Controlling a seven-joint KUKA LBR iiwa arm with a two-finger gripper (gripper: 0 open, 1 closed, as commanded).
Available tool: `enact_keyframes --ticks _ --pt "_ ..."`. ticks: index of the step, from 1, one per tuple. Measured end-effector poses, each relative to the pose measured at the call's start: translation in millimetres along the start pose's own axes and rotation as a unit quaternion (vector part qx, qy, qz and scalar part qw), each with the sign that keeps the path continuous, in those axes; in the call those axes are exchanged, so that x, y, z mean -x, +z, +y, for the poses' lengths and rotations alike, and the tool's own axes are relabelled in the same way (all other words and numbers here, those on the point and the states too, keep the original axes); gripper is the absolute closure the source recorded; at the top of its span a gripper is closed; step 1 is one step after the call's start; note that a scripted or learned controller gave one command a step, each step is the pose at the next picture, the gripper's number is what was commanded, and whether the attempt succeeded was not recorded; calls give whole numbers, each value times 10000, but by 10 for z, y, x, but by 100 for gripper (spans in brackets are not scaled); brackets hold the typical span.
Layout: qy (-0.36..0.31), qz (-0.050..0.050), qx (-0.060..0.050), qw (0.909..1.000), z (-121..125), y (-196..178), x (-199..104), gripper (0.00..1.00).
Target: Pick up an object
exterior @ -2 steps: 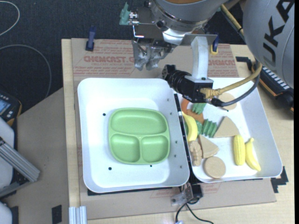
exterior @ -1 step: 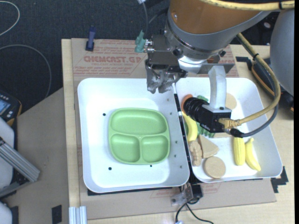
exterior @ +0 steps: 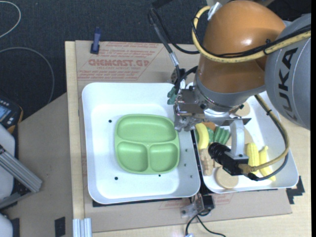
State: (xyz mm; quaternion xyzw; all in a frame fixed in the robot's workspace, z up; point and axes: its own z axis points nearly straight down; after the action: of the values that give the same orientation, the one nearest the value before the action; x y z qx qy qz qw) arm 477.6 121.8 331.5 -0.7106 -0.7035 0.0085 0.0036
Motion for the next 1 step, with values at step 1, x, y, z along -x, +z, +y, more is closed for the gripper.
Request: enact_keyframes --ticks 1 --pt "-74 74 190 9998 53 -1812 -344 100"
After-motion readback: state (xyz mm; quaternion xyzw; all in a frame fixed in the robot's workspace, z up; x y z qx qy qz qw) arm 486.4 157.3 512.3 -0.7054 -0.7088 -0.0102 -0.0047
